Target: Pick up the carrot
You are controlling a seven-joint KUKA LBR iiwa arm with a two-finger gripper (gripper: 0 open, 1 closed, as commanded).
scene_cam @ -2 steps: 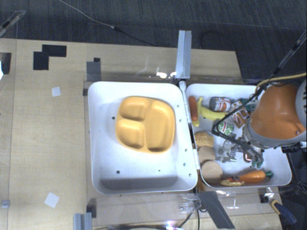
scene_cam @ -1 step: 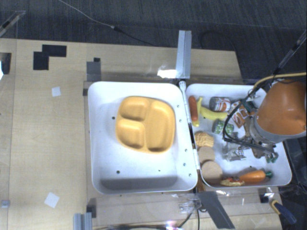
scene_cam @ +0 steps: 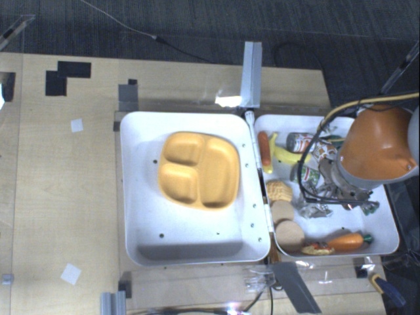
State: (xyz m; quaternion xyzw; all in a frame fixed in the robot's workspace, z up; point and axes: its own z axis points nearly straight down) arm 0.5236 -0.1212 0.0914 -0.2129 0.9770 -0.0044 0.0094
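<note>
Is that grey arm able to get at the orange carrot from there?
Probably yes: the orange carrot with a green top lies uncovered near the right white bin's front wall, with the gripper just above it.

Wooden bench (scene_cam: 59, 195) carries two white bins: left bin (scene_cam: 141, 176) mid-frame, right bin (scene_cam: 387, 231) beside it. Small pale squares, possibly tape (scene_cam: 71, 273), lower left.

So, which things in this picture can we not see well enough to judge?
- Gripper: camera view; the arm's orange band and cables cover it, so its fingers cannot be judged.
- Can: partly behind cables; label too small to read.
- Item left of the carrot, near the right bin's front wall: too small and blurred to name.
- Right bin's middle floor: hidden under the arm.
</note>
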